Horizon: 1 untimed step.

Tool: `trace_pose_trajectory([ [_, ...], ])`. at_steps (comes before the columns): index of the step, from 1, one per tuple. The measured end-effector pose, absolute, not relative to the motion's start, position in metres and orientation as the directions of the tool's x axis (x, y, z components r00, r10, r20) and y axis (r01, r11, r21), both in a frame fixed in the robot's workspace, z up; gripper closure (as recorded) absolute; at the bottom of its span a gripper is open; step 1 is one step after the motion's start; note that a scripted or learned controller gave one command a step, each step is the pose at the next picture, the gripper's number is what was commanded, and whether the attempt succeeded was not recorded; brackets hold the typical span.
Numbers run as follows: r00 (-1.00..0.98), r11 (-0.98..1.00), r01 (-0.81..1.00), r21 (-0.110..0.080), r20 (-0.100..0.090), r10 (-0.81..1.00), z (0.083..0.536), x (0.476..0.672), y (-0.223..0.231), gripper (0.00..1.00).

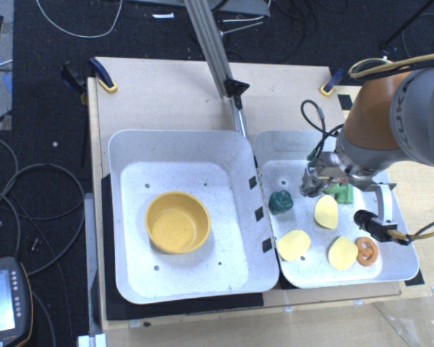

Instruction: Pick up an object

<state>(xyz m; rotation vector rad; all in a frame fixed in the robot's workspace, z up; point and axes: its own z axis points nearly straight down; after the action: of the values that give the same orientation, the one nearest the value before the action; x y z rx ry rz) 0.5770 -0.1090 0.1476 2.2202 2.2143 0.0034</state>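
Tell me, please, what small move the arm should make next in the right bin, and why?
Probably a short descent onto the pale yellow piece just below the gripper. The gripper hangs over the right bin with nothing seen between its fingers, and that piece lies nearest, apart from the dark green object.

Gripper (315, 183) low, arm (390, 118) bent over
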Motion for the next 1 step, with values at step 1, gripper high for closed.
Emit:
trace_pose_trajectory([
  [1,0.0,0.0,1.0,0.006,-0.003,1.0,0.1913,0.5797,-0.1151,1.0],
])
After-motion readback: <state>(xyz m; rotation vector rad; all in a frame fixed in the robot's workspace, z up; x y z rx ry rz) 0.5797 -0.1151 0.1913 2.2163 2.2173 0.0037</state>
